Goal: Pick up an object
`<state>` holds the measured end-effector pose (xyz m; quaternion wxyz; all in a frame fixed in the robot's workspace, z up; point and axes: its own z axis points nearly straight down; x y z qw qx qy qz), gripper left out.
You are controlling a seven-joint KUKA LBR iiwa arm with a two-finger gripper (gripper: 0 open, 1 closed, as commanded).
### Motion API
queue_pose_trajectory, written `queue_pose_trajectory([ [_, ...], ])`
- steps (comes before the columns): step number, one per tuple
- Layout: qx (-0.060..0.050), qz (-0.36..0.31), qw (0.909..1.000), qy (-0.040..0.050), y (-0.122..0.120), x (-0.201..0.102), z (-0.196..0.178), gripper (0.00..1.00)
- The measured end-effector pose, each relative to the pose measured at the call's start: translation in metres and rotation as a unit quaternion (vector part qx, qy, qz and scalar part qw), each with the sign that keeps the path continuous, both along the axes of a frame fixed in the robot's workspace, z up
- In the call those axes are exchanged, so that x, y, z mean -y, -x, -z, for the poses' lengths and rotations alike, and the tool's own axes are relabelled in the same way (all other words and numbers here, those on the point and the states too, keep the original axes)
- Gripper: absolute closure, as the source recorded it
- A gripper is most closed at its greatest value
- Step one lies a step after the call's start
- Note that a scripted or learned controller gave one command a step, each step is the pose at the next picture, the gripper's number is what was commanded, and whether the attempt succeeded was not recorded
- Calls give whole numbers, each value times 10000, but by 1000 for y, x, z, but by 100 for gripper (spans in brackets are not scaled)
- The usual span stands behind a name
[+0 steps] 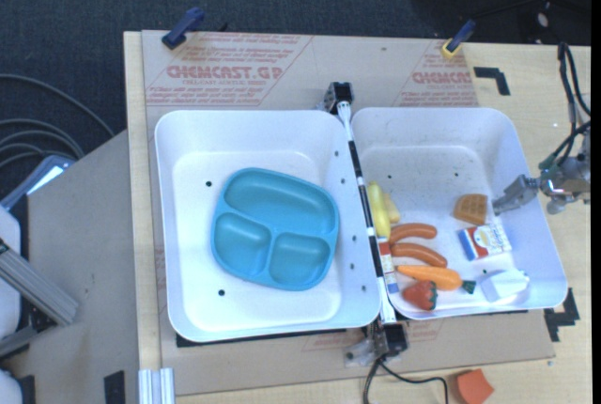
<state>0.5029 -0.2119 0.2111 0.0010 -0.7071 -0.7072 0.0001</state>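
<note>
Resting on the bench (pixel 235 64), 2 shallow white plastic bins sit side by side, touching along a shared central edge held by black clips at top and bottom. Left bin (pixel 178 205) contains 1 light-blue plastic plate with 3 compartments (pixel 274 227), lying flat near the bin centre. Right bin (pixel 423 134) contains several small toy food items grouped in its lower half. A pale yellow banana-shaped piece (pixel 379 209) lies against the central edge. Just right of it are 2 orange-brown sausage-shaped pieces (pixel 414 232), 1 above the other, both roughly horizontal. Below them lies an orange carrot-shaped piece (pixel 430 275), and a red strawberry-like piece (pixel 419 296) sits at the lower rim. A brown waffle-shaped square (pixel 471 208) lies further right, with a small red and white carton (pixel 485 241) just below it and a white crumpled object (pixel 505 284) below that. The gripper (pixel 526 191) enters from the right at the right bin's right wall, near the waffle-shaped square but apart from it. Finger spacing is not resolvable, so the pincer state cannot be determined; nothing is visible between its tips. An orange block (pixel 474 385) lies on the bench below the right bin.
</note>
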Motion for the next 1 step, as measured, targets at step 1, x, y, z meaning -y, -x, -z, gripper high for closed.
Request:
queue_pose_trajectory([
  [1,10,-11,10000,-8,19,5,117,0],
])
